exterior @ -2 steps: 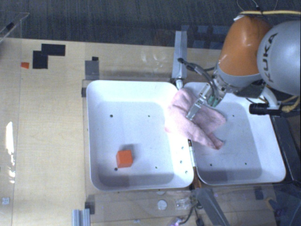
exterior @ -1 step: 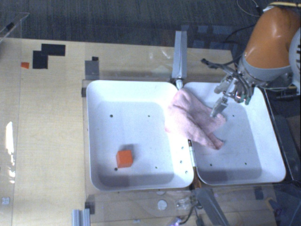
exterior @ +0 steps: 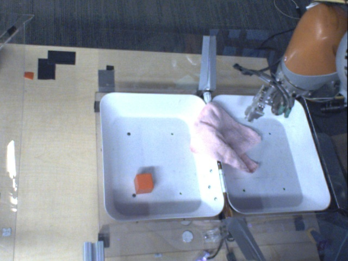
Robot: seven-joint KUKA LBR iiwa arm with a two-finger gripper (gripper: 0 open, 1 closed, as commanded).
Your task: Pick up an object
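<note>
A pink cloth [exterior: 224, 136] lies crumpled across the divider between the two bins, most of it in the right bin [exterior: 304, 197]. A small orange cube [exterior: 144, 183] rests in the lower left part of the left bin [exterior: 117, 113]. My gripper [exterior: 260, 109] hangs over the upper part of the right bin, just right of the cloth's top edge and apart from it. Nothing is seen between its fingers.
A metal bracket [exterior: 207, 64] stands behind the bins at the divider. Black blocks [exterior: 54, 63] and a small orange marker [exterior: 28, 75] sit on the wooden bench at far left. Cables [exterior: 255, 69] trail near the arm's wrist.
</note>
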